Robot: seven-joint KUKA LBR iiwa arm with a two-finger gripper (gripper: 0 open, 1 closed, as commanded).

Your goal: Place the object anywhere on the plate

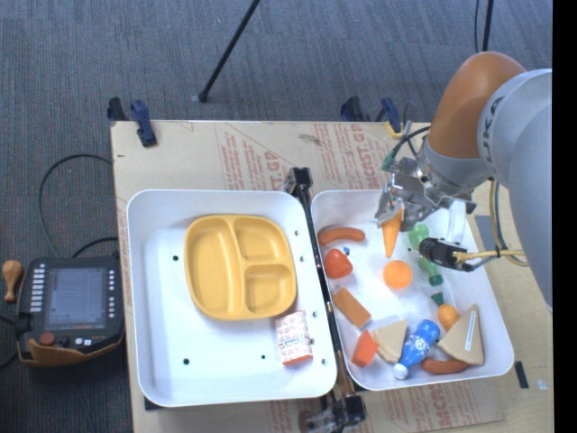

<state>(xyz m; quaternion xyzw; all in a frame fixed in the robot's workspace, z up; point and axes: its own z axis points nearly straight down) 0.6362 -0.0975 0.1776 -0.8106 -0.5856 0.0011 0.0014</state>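
The arm's orange-banded wrist (473, 106) hangs over the right bin (500, 332) of toy food, the gripper (393, 215) pinching a carrot (390, 234), well apart from the yellow plate (240, 265) in the left bin (149, 332).

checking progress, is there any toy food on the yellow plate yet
No, the yellow plate shows bare compartments, and the small carton lies beside it on the bin floor.

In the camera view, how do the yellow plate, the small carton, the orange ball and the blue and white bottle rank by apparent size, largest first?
1. Yellow plate, by far the largest.
2. Small carton and blue and white bottle: they look about alike, so I do not rank them.
3. Orange ball, the smallest.
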